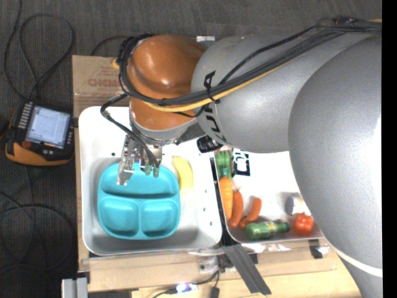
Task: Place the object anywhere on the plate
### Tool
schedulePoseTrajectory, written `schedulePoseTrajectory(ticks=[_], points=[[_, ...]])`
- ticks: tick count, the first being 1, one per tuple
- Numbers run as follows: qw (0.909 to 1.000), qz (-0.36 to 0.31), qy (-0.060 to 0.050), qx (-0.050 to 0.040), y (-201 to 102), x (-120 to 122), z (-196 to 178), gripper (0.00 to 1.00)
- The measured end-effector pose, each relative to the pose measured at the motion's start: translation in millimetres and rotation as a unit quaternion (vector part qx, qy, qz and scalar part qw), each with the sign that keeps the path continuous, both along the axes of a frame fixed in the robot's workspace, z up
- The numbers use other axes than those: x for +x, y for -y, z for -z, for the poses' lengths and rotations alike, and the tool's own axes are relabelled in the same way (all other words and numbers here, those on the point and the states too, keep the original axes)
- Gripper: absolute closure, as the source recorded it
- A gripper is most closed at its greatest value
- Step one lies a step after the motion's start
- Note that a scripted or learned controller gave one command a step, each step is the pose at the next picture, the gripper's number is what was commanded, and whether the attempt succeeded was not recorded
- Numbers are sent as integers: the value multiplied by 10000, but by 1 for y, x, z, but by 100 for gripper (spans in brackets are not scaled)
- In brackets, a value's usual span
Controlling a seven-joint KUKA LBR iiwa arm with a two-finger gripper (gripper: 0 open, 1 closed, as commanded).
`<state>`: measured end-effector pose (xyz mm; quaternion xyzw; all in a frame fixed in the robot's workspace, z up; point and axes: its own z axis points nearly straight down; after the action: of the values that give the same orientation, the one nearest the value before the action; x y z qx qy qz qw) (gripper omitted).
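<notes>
A light blue plate (127, 219) with three compartments lies in the left white bin (93, 166). A pale yellow object (183, 172), banana-like, rests on the bin floor just off the plate's upper right rim. My gripper (140, 166) hangs over the plate's far, large compartment, to the left of the yellow object and apart from it. Its two fingers (128, 167) stand apart, with only plate and bin floor showing in the gap, so it is open. The arm's orange band and grey body hide the bin's far right corner.
The right bin (273, 166) holds two orange carrots (236, 203), a green cucumber (267, 230), a red pepper (302, 223) and a green item (223, 164). A teach pendant (43, 132) lies on the floor to the left. Cardboard (93, 76) sits behind the left bin.
</notes>
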<state>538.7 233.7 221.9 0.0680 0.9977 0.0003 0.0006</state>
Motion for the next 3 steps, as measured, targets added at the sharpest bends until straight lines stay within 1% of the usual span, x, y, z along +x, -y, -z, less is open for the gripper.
schedulePoseTrajectory(ticks=[1, 2, 3], points=[[9939, 1093, 98, 47, 24, -21, 113, 100], [9834, 1814, -19, -11, 78, -56, 69, 100], [9999, -162, -9, -2, 19, -56, 47, 100]])
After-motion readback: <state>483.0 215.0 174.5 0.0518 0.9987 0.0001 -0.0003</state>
